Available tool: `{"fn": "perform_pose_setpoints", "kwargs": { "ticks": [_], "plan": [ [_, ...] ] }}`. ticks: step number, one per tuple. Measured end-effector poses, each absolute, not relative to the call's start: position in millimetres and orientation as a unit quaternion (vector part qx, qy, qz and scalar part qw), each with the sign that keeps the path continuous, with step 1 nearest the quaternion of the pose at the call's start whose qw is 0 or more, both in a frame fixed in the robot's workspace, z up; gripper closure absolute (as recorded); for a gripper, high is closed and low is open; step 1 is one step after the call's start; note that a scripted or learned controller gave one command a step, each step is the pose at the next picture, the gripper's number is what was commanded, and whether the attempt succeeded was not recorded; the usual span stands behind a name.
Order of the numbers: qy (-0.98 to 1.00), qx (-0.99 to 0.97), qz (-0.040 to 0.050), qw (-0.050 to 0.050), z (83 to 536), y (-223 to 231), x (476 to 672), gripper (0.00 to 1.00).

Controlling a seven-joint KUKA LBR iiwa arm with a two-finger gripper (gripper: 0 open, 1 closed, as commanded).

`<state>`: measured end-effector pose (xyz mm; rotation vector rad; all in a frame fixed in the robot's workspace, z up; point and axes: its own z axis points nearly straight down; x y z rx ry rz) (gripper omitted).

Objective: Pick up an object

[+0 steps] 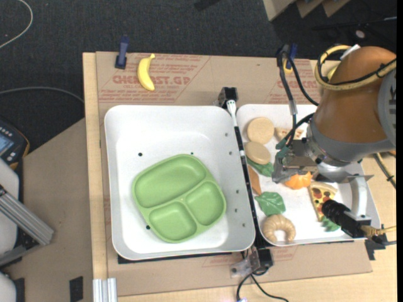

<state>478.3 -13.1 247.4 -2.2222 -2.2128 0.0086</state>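
The two-finger metal gripper, its grip state unclear, hangs low amid crowded toy food in the right white bin, near the bins' shared edge.

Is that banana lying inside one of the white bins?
No, the banana lies on the cardboard outside, beyond the left bin.
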Motion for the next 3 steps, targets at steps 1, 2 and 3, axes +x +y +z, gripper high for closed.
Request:
{"fn": "perform_pose_setpoints", "kwargs": {
  "ticks": [1,2,3],
  "plan": [
    [-0.712,-0.703,-0.0009,0.001,241,106,478.4,1.00],
    [-0.706,-0.709,-0.0018,-0.002,299,54,480.0,1.00],
    [-0.710,-0.705,-0.0021,-0.001,327,124,479.4,1.00]
  ]
}}
